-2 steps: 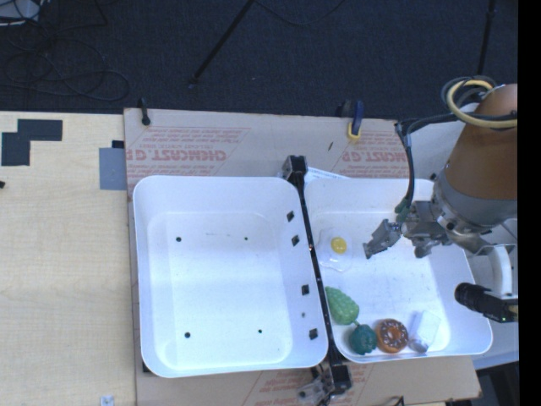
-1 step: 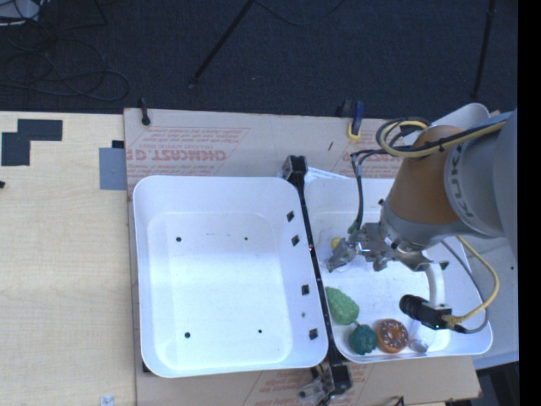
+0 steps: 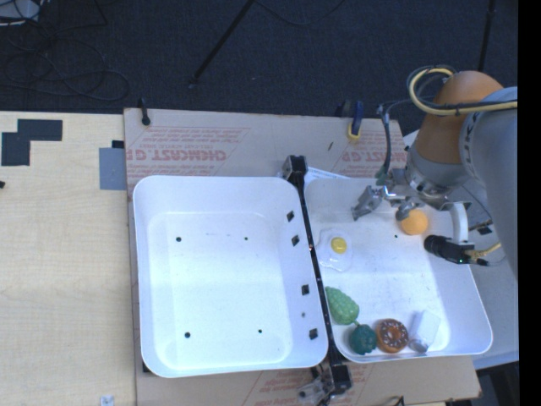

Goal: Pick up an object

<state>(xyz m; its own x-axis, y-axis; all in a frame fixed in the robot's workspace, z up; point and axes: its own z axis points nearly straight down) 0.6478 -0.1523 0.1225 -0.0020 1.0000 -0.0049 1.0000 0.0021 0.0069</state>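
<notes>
Arm (image 3: 461,142) over right bin (image 3: 473,311) beside orange ball (image 3: 414,222); toys along the bin's near wall.

Two bins (image 3: 152,201), six small objects (image 3: 390,335)

a: the arm (image 3: 473,134) runs off the right edge, so its base is cut off

b: and the gripper (image 3: 378,200)?

a: too small and dark to tell how its fingers stand

b: the orange ball (image 3: 413,222)?

a: its upper edge is hidden under the wrist. the white block (image 3: 426,326) blends into the bin wall (image 3: 473,294), its outline unclear
</notes>
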